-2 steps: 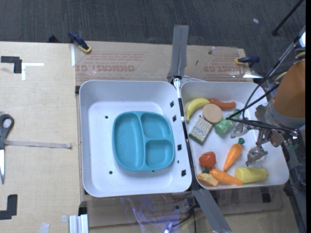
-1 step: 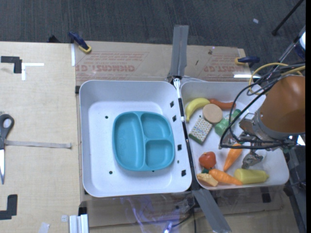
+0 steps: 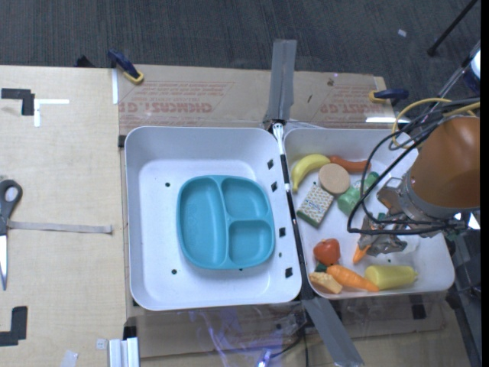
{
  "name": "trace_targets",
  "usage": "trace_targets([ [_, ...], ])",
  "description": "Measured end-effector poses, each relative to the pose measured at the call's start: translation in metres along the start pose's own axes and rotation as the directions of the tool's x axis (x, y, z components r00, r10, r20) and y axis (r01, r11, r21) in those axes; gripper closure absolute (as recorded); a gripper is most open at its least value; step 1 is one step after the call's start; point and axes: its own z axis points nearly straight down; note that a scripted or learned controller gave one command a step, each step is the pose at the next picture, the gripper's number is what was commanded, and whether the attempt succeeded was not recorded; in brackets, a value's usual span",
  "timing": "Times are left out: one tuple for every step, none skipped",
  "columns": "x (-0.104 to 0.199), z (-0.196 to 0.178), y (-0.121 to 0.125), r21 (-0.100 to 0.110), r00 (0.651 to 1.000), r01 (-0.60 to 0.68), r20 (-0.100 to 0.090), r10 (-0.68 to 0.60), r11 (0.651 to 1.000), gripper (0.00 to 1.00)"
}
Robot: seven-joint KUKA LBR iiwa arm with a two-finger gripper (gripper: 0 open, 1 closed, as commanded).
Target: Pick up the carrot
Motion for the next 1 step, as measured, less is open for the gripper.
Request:
trace_targets([
  [-0.0011, -0.0009, -0.0007, 0.003, 1.0, 0.0, 0.003, 0.0, 1.0, 0.0],
])
